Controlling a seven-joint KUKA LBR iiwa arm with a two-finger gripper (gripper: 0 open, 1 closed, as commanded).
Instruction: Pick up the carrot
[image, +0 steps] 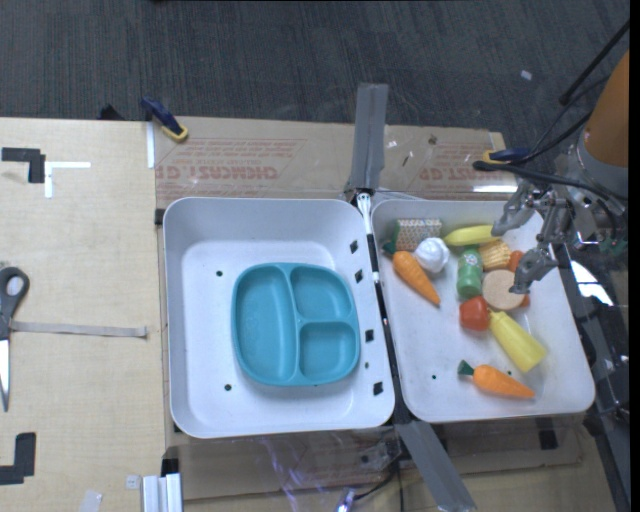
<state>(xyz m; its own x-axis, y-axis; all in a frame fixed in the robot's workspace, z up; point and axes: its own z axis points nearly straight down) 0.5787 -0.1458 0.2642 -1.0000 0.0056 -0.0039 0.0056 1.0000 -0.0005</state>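
Orange and tapered, one carrot (416, 278) lies left of the spread, empty gripper (522, 245) beside the white ball (432, 254), its long axis slanting down-right, while a second carrot (501, 382) lies below the gripper near the right bin's (440, 395) front edge.

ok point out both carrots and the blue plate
upper carrot (416, 279), camera view, middle of its orange body
lower carrot (503, 383), camera view, middle of its orange body
blue plate (262, 322), camera view, floor of its large left compartment
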